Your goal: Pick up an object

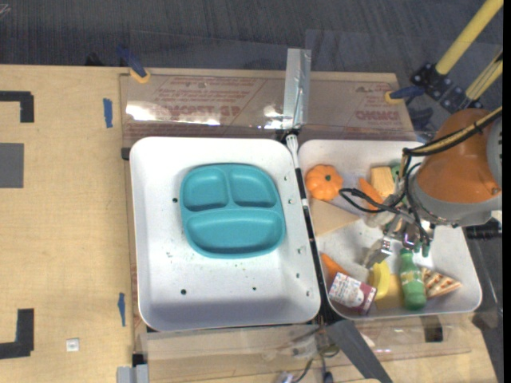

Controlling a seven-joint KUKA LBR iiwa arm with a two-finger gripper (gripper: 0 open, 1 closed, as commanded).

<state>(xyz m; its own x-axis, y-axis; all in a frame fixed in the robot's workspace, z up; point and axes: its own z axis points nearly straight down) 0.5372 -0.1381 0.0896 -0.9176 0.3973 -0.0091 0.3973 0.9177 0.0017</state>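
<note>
The claw [403,242] hangs low over the right-hand white bin [471,270], reaching in from the right under the arm's orange band [451,170]. Whether the claw is spread or pressed together cannot be told; cables and metal parts crowd it.

Just below the claw, toward the near edge of the bin, a green bottle [413,282] stands or lies almost under it, close enough that contact cannot be ruled in or out. Immediately left of the bottle is a yellow piece shaped like a banana [384,282], and further left of that a small white-and-maroon packet [350,290]. To the right of the bottle lies a pizza slice toy [441,284]. Up and to the left of the claw sits a small orange pumpkin [323,182], well apart from it; between the two are an orange carrot-like piece [369,190] and a pale yellow block [384,179], which lies near the black cables. Another orange sliver [330,265] rests by the bin's left wall.

Far to the claw's left, across the divider, the left white bin [160,286] carries a teal divided plate [232,209] with three compartments.

Both bins rest on a light wooden worktop [56,238] marked with black tape corners and blue tape tabs. A clear plastic panel [207,102] stands behind the bins. Beyond it the floor is dark grey carpet [200,10], and yellow poles [475,26] slant in at the upper right.
</note>
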